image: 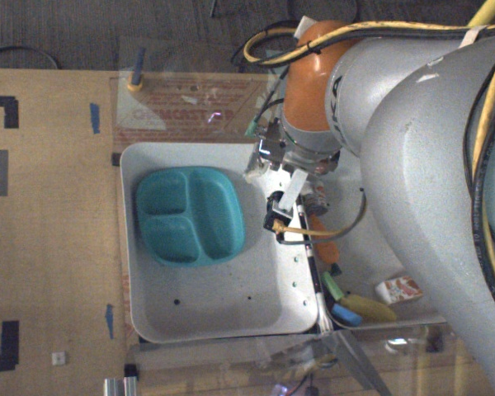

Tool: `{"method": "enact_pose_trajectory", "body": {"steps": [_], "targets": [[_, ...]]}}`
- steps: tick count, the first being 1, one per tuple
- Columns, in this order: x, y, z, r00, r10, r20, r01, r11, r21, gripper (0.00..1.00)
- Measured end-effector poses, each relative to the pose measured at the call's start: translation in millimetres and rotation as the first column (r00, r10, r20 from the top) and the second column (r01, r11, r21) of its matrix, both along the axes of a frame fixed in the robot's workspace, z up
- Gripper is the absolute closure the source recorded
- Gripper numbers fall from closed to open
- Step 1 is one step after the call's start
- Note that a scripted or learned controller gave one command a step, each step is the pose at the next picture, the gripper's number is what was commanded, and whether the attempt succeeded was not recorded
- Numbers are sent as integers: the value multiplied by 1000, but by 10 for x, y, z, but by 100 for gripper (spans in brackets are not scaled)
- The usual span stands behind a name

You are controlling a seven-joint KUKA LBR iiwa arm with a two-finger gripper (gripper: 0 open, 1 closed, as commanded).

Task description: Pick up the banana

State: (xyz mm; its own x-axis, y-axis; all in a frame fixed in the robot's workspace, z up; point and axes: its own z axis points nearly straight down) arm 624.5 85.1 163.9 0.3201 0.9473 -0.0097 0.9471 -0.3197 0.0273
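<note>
Over the right bin [352,258], your gripper [313,195] hangs; you cannot tell whether it is released or clenched. Your banana [370,308] lies unlifted beside a carton [398,289], the pick not yet made.

1. Tray [190,215]: teal.
2. Bin [223,308]: white.
3. Banana [370,308]: yellow.
4. Carton [398,289]: white, red print.
5. Counter [49,246]: tan, with blue tape [94,118] and black marks [4,110].
6. Arm [421,139]: grey, orange band.
</note>
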Motion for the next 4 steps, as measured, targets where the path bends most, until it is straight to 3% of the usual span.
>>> {"method": "enact_pose_trajectory", "body": {"steps": [1, 2, 3, 4], "targets": [[388, 447, 457, 1000, 4, -27, -3, 1000, 16, 0], [-13, 252, -398, 993, -119, -28, 119, 993, 18, 0], [-732, -255, 170, 1000, -4, -31, 4, 1000, 18, 0], [-719, -272, 232, 999, -8, -34, 9, 1000, 17, 100]]}}
